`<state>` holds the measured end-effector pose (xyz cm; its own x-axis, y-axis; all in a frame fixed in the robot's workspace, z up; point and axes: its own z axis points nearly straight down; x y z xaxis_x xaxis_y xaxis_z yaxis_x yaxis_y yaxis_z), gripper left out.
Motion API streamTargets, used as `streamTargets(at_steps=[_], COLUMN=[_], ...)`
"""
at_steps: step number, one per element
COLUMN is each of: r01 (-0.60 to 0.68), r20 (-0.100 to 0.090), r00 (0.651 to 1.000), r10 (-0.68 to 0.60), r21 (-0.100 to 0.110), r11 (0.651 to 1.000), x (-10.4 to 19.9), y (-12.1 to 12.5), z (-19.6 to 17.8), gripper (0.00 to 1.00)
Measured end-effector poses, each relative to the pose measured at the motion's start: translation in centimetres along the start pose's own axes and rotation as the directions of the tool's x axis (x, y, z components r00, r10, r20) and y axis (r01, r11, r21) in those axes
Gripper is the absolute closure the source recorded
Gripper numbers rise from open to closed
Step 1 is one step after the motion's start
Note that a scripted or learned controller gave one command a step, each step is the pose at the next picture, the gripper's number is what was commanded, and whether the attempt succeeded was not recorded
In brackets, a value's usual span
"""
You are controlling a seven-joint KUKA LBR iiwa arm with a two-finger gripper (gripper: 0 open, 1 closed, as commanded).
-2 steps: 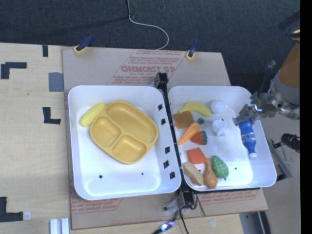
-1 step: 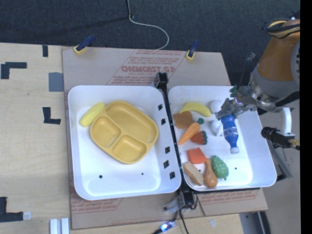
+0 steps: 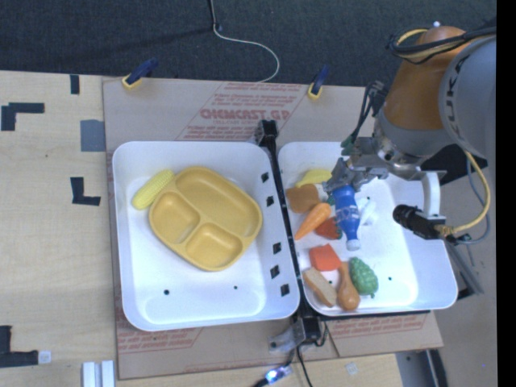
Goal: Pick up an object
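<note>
Pincer (image 3: 348, 182) touching blue bottle (image 3: 347, 213).

You look down from one fixed camera above the bench (image 3: 48, 216), tilted at a slant; both white bins (image 3: 129, 240) sit mid-frame at moderate range; the arm (image 3: 435, 79) enters from your right; dark floor lies along the top.

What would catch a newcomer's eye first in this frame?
Probably the big yellow divided tray lying in the left bin, with a yellow corn cob beside it at its upper left. Next, the grey and orange arm reaching in from the right, its end effector above the right bin, right at the top of a blue bottle amid a cluster of toy food.
</note>
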<state>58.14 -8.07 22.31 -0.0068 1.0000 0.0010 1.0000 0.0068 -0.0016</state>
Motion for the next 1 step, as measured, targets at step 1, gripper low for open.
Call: streamTargets(at_steps=[1], r01=[-0.001], r20=[0.0], r00=[1.0], r10=[0.001], r21=[0.0], r11=[1.0], x=[5.61], y=[0.52], z=[-0.92], gripper=[1.0])
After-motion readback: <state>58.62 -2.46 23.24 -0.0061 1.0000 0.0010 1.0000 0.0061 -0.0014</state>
